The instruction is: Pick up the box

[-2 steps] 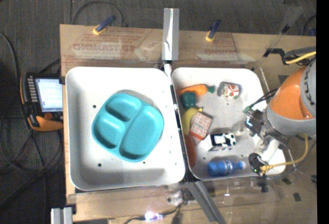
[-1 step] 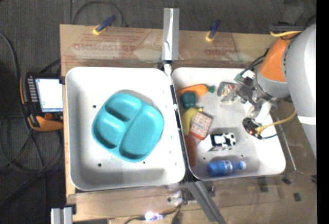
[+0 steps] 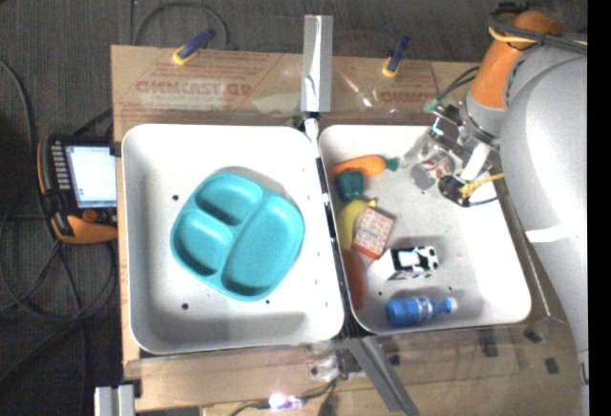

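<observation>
The box point(image 3: 372, 231) is a small orange and white carton lying flat near the left side of the right bin point(image 3: 496, 261), tilted slightly. My gripper point(image 3: 437, 171) hangs over the upper right part of that bin, up and to the right of the box and well apart from it. Nothing shows in its grasp. The grey arm with its orange band point(image 3: 496, 71) comes in from the right.
Around the box lie an orange carrot point(image 3: 361, 163), a green item point(image 3: 349, 183), a yellow item point(image 3: 353, 212), a black and white cow toy point(image 3: 416, 259) and a blue bottle point(image 3: 417, 310). The left bin point(image 3: 153, 300) holds a teal divided plate point(image 3: 239, 235).
</observation>
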`<state>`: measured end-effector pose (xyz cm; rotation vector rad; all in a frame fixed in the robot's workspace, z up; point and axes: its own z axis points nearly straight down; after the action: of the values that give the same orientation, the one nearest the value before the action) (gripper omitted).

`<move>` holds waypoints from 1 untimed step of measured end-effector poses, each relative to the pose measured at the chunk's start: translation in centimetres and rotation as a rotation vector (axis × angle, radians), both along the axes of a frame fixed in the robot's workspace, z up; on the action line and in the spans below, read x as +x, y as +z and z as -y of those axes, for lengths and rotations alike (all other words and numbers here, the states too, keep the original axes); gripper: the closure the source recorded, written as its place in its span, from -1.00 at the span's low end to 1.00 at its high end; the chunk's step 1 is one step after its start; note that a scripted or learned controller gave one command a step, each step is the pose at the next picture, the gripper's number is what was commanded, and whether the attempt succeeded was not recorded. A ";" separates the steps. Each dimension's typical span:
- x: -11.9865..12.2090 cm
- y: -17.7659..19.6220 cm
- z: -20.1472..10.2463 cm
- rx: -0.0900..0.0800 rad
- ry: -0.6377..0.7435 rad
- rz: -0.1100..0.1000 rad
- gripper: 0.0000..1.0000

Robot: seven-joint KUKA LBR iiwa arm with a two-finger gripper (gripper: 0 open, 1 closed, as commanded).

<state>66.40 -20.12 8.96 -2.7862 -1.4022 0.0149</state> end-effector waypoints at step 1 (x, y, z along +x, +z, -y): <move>0.2 0.9 0.6 -0.018 -0.005 0.017 1.00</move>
<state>66.56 -20.72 9.91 -2.8116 -1.4054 0.0034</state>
